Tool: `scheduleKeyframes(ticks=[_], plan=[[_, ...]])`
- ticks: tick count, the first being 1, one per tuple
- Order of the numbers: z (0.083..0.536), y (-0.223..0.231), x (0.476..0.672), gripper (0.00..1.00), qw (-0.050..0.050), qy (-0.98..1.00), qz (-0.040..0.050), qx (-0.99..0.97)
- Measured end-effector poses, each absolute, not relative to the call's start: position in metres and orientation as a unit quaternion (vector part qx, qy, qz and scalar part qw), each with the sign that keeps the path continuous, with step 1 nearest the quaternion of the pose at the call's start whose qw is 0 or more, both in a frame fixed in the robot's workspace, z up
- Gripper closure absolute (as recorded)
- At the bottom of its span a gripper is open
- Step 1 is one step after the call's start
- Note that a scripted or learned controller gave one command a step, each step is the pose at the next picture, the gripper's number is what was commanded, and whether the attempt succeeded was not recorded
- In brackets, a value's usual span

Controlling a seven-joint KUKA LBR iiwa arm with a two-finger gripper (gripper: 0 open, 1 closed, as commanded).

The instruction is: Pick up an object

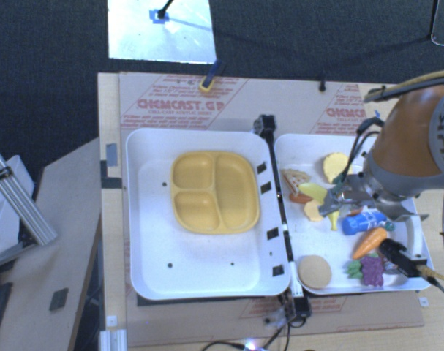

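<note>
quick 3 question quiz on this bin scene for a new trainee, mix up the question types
1. True or false: the yellow divided tray lies in the left bin.
2. Multiple choice: which item lies nearest the front edge of the right bin? A) the round tan cookie B) the blue bottle C) the yellow chip
3. Fill in: the orange carrot lies just above the purple ____.

Key
1. True.
2. A. The cookie sits at the bin's front left corner.
3. Grapes.

The end effector hangs over the right bin's food pile, near the yellow pieces; nothing is seen between its fingers.
</note>
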State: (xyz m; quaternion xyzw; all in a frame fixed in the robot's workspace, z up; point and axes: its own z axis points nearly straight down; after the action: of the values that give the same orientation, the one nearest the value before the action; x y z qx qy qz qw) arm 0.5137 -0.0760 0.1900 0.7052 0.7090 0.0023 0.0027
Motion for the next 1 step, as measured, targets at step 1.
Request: scheduleKeyframes(ticks=[1], plan=[[0.2266,-0.0760,0.5156,1.00,0.003,0.709,0.0019,0.705]])
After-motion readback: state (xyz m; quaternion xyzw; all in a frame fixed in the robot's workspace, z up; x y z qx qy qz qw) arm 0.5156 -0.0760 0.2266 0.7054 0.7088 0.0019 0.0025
